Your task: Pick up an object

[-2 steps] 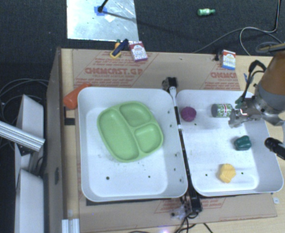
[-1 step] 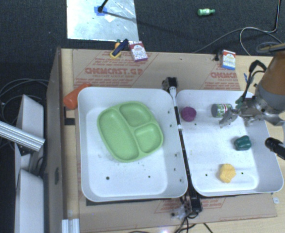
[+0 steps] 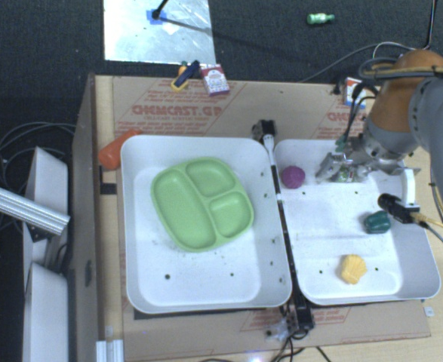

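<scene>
left bin (image 3: 142,277): 1 green tray (image 3: 201,203) | right bin (image 3: 402,281): 1 purple ball (image 3: 293,176) far-left, 1 teal object (image 3: 376,222) right, 1 yellow object (image 3: 352,268) near | tool (image 3: 342,167) over far edge, grip state cannot be told

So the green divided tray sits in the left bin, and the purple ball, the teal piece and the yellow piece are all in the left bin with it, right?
Not quite. The camera view shows the green divided tray in the left bin, but the purple ball, the teal piece and the yellow piece lie in the right bin.
</scene>
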Robot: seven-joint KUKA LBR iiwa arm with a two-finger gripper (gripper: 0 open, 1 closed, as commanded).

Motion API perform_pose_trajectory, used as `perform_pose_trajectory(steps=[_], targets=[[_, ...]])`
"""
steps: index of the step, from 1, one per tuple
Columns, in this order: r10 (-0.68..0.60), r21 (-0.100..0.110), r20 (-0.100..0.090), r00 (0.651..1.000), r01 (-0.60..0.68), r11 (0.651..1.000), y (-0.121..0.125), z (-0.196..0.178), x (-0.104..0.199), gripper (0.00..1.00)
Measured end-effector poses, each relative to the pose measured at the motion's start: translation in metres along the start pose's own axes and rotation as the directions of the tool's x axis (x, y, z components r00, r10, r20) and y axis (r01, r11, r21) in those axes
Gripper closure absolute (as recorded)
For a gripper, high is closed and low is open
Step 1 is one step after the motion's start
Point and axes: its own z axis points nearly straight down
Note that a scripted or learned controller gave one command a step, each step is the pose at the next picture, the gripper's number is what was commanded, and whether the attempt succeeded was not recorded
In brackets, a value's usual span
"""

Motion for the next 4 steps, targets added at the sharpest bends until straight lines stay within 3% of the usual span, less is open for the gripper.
perform_pose_trajectory(steps=[1, 2, 3, 4], targets=[[-0.001, -0.011, 0.002, 1.000, 0.001, 1.000, 0.023, 0.021, -0.030, 0.00], [-0.006, -0.016, 0.003, 1.000, 0.006, 1.000, 0.025, 0.009, -0.029, 1.00], [-0.002, -0.015, 0.003, 1.000, 0.003, 1.000, 0.023, -0.070, -0.064, 1.00], [-0.002, -0.010, 0.000, 1.000, 0.002, 1.000, -0.024, -0.020, -0.063, 1.00]])
